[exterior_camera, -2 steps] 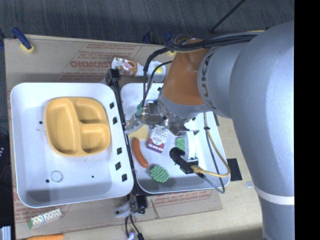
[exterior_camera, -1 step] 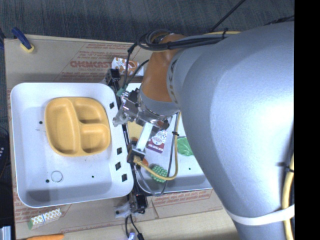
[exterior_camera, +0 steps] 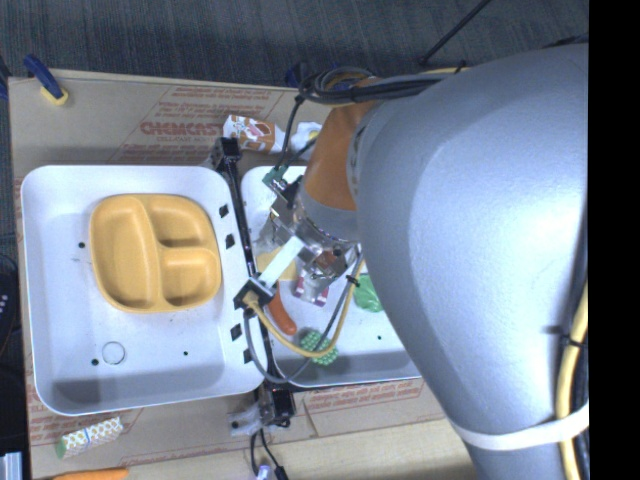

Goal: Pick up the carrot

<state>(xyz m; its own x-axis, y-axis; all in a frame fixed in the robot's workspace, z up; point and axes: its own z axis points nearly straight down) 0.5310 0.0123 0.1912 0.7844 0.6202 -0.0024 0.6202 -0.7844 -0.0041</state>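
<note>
The carrot is a small orange piece lying in the right bin, close to its left wall and near the front. My gripper hangs just above and to the right of the carrot, low over the bin floor. A small gap separates it from the carrot. The grey arm with its orange band covers most of the right bin.
A yellow divided plate sits in the left bin. Green items lie in the right bin beside the gripper and at the front. A yellow cable loops past the carrot. A black divider runs between the bins.
</note>
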